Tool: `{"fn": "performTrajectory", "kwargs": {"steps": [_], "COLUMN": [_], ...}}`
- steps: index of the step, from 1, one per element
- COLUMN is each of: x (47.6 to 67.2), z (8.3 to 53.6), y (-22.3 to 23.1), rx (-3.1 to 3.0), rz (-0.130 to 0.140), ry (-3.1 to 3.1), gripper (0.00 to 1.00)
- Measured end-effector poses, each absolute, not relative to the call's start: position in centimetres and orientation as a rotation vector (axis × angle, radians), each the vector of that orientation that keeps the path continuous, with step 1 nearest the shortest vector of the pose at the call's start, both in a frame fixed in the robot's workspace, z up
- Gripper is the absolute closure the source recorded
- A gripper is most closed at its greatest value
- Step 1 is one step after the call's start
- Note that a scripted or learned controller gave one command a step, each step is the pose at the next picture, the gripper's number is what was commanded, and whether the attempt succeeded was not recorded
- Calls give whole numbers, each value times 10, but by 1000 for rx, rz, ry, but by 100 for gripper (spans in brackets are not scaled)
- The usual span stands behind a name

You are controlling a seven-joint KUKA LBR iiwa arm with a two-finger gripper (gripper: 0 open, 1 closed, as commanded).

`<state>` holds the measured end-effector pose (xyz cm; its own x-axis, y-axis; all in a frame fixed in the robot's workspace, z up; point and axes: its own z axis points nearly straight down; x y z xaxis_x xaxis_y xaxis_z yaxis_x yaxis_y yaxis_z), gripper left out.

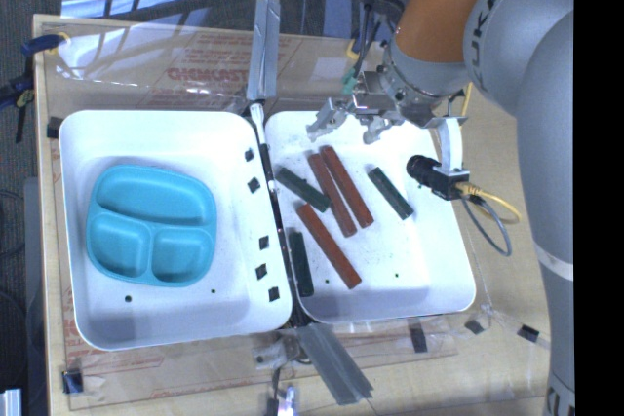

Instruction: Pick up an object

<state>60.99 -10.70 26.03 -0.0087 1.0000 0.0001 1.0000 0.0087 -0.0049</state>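
Note:
The right bin (429, 283) holds several flat bars. Two brown bars (341, 188) lie side by side near its middle, and a third brown bar (329, 246) lies below them. One dark green bar (301, 189) lies to their left, another dark green bar (389, 192) to their right, and a third dark green bar (301, 264) along the bin's left wall. My gripper (349, 126) hangs over the bin's far edge, just above the top ends of the two brown bars. Its fingers are spread open with nothing between them.
In the left bin (97, 136) lies a blue divided tray (151, 224). A metal divider (263, 49) runs between the bins at the back. A black cable fitting (434, 176) hangs off the wrist over the right bin's right side.

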Motion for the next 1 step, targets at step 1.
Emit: {"fn": "performTrajectory", "kwargs": {"steps": [1], "x": [631], "z": [103], "y": [-128], "rx": [-2225], "rz": [-1], "ry": [-2220], "gripper": [0]}}
